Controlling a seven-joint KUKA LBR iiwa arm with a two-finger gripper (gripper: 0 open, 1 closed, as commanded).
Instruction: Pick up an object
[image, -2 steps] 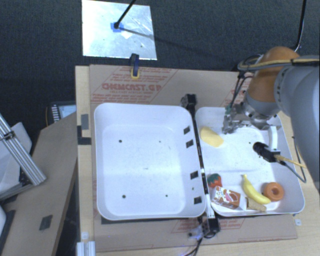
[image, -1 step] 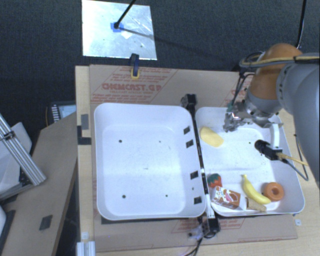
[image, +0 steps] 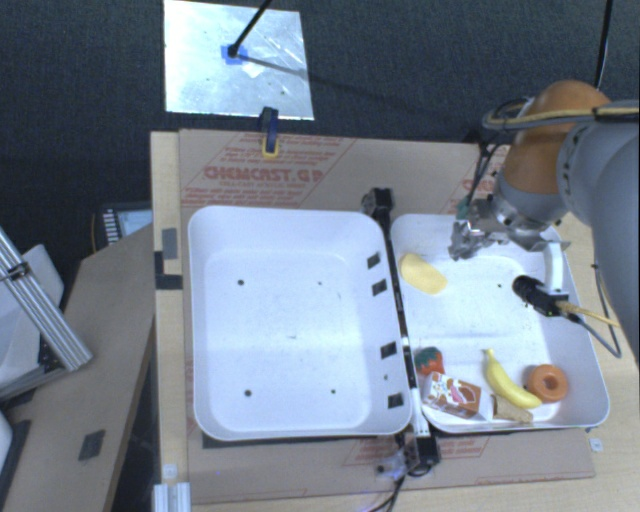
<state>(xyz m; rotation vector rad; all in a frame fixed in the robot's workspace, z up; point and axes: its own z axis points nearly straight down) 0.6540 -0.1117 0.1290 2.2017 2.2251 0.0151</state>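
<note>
**What lies where in the two bins**

We see a shallow white plastic left bin beside the right bin. In the right bin, a pale yellow soft lump lies by the left wall. Along the near edge, left to right, we find a small red round fruit, a printed flat packet just before it, a yellow banana and an orange ring.

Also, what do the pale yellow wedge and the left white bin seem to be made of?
The pale yellow wedge looks like matte foam or soft plastic: dull surface, rounded edges. The shallow left white bin looks like smooth moulded plastic: rounded corners, even, slightly glossy walls.
</note>
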